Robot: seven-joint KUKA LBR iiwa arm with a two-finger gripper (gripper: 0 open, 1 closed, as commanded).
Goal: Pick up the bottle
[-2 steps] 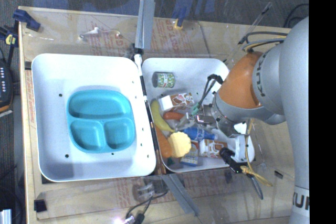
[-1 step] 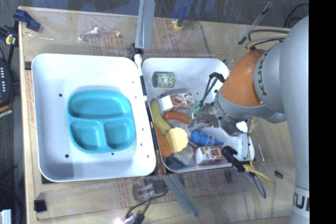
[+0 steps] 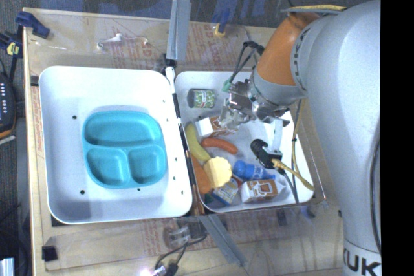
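Observation:
The bottle [image 3: 251, 170] is small and blue and lies on its side in the right bin [image 3: 292, 172], near its front, between a yellow block [image 3: 218, 171] and a brown carton [image 3: 262, 191]. My gripper [image 3: 231, 118] hangs low over the middle of the same bin, above and left of the bottle and apart from it. Its tips are close to a small white item [image 3: 206, 125] and an orange sausage [image 3: 220, 145]. The wrist hides part of the bin's back right.
The right bin also holds a green can [image 3: 202, 98], a banana [image 3: 196, 141], a carrot [image 3: 201, 178] and a small packet [image 3: 226, 193]. A blue divided tray [image 3: 124, 147] sits in the left bin [image 3: 58, 94]. A black plug and yellow cable [image 3: 288, 170] trail over the right bin.

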